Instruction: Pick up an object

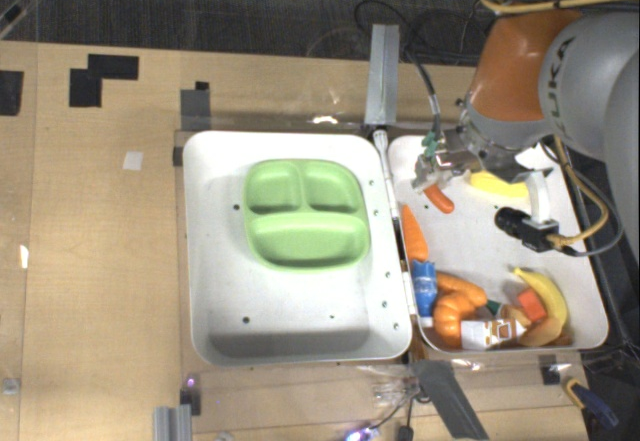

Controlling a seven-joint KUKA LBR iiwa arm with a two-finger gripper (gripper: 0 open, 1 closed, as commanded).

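Arm [560, 79]: we see it reach in from the right, grey with an orange band, over the far part of the right bin.
Gripper [436, 167]: we find it low over the far left corner of the right bin; we cannot tell from this view how it is set, or whether it holds anything.
Red piece [439, 198]: a small orange-red thing lies just beneath the gripper, on the bin floor; we cannot tell whether the two touch.
Right bin [590, 274]: white, shallow, it carries the toy food.
Yellow piece [497, 184]: it lies near the far side of the right bin, right of the gripper, partly under the arm.
Carrot [414, 235]: it rests along the left wall of the right bin.
Banana [546, 299]: it sits at the near right, curved, beside a heap of orange toys [458, 311] in the near part of the bin.
Left bin [215, 259]: white, beside the right bin, touching it along one wall.
Tray [304, 212]: green, with three compartments, it lies flat in the far middle of the left bin.
Bench [90, 259]: tan, both bins stand on it.
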